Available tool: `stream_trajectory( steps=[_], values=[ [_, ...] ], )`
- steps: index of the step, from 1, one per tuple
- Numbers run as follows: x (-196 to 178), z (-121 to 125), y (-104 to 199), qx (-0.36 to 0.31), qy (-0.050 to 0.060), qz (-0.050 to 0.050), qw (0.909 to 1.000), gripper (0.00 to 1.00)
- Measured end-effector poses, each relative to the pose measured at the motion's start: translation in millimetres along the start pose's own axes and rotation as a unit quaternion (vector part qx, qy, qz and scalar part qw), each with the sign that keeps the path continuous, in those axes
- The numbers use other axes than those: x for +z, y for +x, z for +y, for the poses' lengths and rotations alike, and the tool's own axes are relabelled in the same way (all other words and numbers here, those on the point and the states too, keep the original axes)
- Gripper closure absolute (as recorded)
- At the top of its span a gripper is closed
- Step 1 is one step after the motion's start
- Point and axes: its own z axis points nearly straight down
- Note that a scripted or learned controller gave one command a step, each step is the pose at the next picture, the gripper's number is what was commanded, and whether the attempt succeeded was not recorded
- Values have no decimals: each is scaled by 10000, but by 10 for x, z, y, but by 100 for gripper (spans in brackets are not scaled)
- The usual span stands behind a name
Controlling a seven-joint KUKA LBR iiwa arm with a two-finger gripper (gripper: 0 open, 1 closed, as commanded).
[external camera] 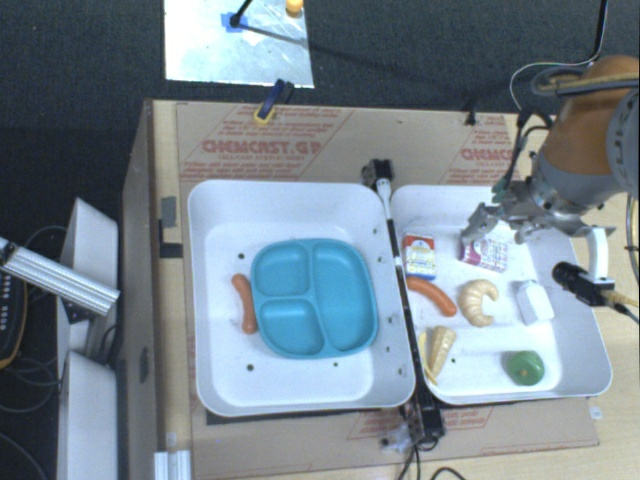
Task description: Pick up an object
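Your gripper [495, 230] hangs over the back of the right bin [470, 373], on a grey wrist below the orange band of the arm [585, 138], which the frame's right edge cuts off. At this slant the metal blurs together, so you cannot tell whether the gripper is wide or narrow, and nothing can be seen held in it.

Just beneath it, on the near side, lies a packet [487, 256]. It is flat, pink and white, and looks crinkled, and you cannot tell whether the gripper touches it; its print is too small to read.

Around the packet in the same bin you have a curved, glossy tan croissant [480, 301], a small rounded white block [532, 302] to its right, and a smooth orange sausage [432, 296] to its left. Behind the sausage sits a little red-and-white carton [419, 256]. Toward the front edge lie a pale yellow wedge [438, 350], close to the wall between the bins, and a round green fruit [524, 367] with a shine on it.

The left bin [290, 218] is the same shallow white plastic with rounded corners. In it rests a blue plate [313, 297], moulded into three compartments, and a second sausage [246, 303] lies on the bin floor just beside the plate's left rim.
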Motion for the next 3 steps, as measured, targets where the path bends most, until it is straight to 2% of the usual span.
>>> stream_trajectory(
  steps=[1,2,3],
  values=[
    [93,-6,127,-13,-3,4,10000,0],
    [922,-222,170,2,-1,-1,10000,0],
    [502,-52,102,-8,-11,1,10000,0]
  ],
)
